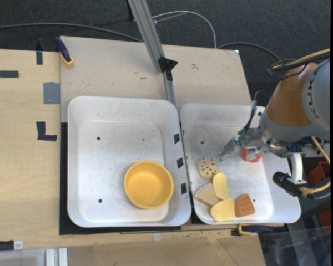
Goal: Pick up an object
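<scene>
My gripper [240, 147] hangs over the middle of the right bin [222, 118], reaching in from the right. A small red object [252, 155] lies right under its right side; I cannot make out whether it is gripped. Just left of and below the gripper lies a round speckled cookie [207, 167]. Toward the bin's near edge sit a tan bread slice [206, 194], two yellow pieces [220, 185] [223, 209] and an orange-brown chunk [245, 205]. A yellow bowl [149, 184] stands in the left bin [94, 121].
A grey metal pole [150, 29] slants down from the top to the wall between the bins. The arm's orange band [286, 101] and black cables [291, 184] crowd the right bin's right rim.
</scene>
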Available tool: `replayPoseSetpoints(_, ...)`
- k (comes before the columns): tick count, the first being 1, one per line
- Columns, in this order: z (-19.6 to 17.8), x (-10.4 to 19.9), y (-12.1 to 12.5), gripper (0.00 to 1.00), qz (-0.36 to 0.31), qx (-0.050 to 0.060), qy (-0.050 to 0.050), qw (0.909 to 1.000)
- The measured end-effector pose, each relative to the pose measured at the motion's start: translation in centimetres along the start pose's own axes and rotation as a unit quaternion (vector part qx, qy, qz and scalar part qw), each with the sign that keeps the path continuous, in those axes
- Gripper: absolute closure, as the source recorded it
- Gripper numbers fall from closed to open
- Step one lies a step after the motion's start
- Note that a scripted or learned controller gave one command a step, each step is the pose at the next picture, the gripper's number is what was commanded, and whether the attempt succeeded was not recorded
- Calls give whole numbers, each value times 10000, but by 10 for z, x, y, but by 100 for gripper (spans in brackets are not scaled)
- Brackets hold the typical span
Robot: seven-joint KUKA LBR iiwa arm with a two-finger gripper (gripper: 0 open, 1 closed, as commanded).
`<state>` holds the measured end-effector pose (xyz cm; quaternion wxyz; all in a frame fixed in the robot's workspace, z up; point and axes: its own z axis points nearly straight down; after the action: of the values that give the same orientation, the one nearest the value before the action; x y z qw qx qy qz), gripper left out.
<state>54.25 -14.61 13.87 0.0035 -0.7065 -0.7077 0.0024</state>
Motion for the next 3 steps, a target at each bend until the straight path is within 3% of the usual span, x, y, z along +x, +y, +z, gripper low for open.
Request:
replayPoseSetpoints(1,50,0,1,0,2,-45,-16,10000)
replayPoseSetpoints(2,39,1,1,100,-4,-39,-9,10000)
replayPoseSetpoints(3,-19,7,8,100,-3,-63,-11,10000)
